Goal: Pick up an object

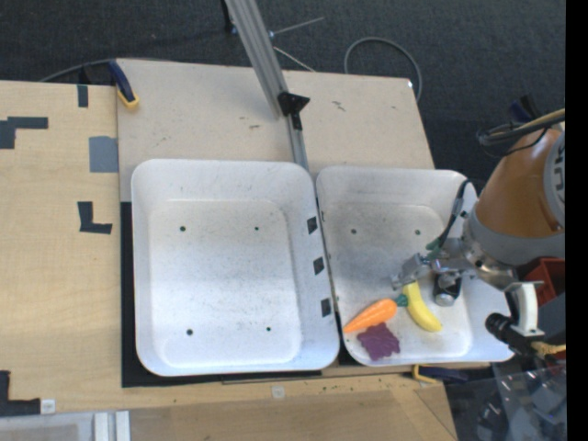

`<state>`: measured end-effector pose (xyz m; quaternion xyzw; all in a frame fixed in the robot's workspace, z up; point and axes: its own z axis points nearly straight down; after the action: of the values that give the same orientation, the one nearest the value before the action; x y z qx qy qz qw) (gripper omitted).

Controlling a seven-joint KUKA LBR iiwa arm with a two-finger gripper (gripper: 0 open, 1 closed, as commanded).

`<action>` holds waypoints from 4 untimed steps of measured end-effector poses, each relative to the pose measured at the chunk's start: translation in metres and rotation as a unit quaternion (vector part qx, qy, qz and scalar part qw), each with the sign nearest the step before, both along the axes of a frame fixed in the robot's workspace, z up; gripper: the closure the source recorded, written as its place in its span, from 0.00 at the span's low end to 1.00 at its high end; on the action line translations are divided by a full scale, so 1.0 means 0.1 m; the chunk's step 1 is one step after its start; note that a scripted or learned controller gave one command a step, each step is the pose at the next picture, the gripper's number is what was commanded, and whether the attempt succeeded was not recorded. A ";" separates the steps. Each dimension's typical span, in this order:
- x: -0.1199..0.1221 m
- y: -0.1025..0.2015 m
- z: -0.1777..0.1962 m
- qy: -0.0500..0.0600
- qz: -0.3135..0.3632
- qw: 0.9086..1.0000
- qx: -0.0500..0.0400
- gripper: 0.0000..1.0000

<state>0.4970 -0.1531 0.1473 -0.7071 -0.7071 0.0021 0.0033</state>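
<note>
Now we see the gripper [432,278] low in the right bin [386,186], coming from the right side, just above the upper end of a yellow banana [422,308]. We cannot tell if it is open or closed, because the metal parts are small and dark at this place, and we see nothing held there.

Three toys lie together at the near edge of the right bin. The banana is on the right, with its top end very near the gripper, maybe touching it. An orange carrot [371,315] lies just left of the banana, tilted, and its green end points to the banana. A purple bunch of grapes [378,341] lies just beside the carrot, on the near side. The left bin [220,177] is well apart from all of them.

We judge these things to be light plastic toys, stiff and a little smooth, so they may slip or roll away. For the banana, we think the best place to take hold is across its middle, where it is narrow and both sides are free
</note>
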 end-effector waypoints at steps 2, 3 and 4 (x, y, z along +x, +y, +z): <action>-0.01 0.02 -0.41 -0.002 0.001 1.000 0.000 1.00; -0.04 0.01 0.01 -0.005 0.001 1.000 -0.001 1.00; 0.03 -0.02 0.46 -0.005 0.001 1.000 -0.002 1.00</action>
<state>0.5003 -0.1556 0.1937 -0.7065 -0.7077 -0.0007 -0.0016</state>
